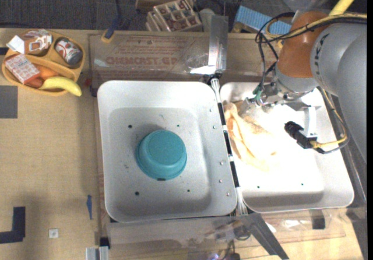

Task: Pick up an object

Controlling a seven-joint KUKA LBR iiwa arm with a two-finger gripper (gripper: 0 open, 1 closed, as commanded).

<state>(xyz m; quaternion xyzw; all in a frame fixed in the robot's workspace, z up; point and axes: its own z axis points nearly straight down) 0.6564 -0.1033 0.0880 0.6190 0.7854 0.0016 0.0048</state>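
Note:
A teal bowl [162,154] lies upside down near the middle of the left bin [116,107]. In the right bin [326,189] a pale yellow cloth [253,139] is spread along the left side, against the divider. My gripper [252,105] hangs over the cloth's upper end, low and close to it, near the bin's back left corner. The wrist and its fittings hide the fingertips, so their state and any contact with the cloth are unclear.
A yellow tray [35,72] with a banana and packaged foods sits at the back left of the bench. A cardboard strip [151,55] runs behind the bins. The arm's grey body [344,60] looms over the right bin's back right.

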